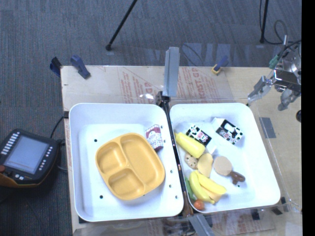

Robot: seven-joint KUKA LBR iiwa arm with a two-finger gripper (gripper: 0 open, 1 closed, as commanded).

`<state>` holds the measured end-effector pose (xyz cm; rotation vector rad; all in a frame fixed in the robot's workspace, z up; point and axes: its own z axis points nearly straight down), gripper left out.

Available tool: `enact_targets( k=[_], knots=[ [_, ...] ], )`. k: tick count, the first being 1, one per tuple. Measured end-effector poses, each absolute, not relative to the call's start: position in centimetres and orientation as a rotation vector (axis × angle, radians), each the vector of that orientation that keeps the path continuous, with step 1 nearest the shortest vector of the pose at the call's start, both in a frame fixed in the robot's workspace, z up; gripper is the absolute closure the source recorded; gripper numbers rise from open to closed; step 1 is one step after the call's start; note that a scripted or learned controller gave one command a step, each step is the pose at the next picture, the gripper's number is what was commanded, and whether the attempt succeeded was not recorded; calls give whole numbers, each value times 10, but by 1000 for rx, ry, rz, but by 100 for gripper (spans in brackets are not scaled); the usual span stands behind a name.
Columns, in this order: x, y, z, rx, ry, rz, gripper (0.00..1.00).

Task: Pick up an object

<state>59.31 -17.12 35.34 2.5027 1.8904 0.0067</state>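
We see the gripper [280, 90] at the far right, outside and above the right bin [261, 132]; its fingers look spread apart with nothing between them. No object is named, so we judge from what lies there; the right bin holds a corn cob [189, 144], bananas [209, 187], two black-and-white cartons [229, 132], a cookie [191, 161], a tan disc [222, 165] and other small toy foods, packed close along its left side. The left bin [83, 132] carries a yellow divided plate [129, 165] and a small carton [154, 136] touching its rim. We think the corn the best target; it looks light, stiff, smooth plastic, rounded, so a pinch across its narrow middle should hold; the plate seems too flat and broad.
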Motion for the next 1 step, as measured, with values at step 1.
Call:
enact_targets(
  k=[1],
  knots=[
    [598,-109,207,2528,1888,-20,0]
  ],
)
